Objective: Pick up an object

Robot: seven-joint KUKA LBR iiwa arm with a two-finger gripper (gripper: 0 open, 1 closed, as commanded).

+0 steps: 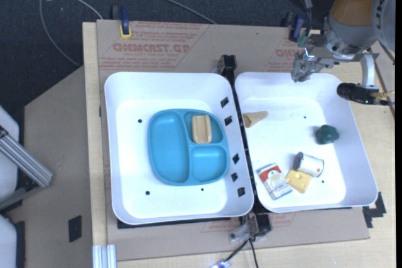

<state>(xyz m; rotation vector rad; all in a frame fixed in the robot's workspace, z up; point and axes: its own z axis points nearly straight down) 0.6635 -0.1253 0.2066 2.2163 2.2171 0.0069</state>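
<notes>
Camera view looks down on two white bins that stand side by side on a brown board. At the far rim of the right bin (352, 188) hangs the gripper (302, 74), with nothing between its fingers; how wide it is open I cannot tell.

Inside the right bin lie several small objects, all apart from the gripper. A tan wedge-shaped piece (255, 118) lies near the divider between the bins. A dark green round object (326, 134) is close to the right wall. Near the front are a white cylinder with a dark end (309, 164), a yellow block (299, 181) touching it, and a small red and white box (272, 179) just beside the block.

In the left bin (125, 198) rests a blue divided plate (173, 150), and a tan block (201, 128) lies in its upper right compartment.
</notes>
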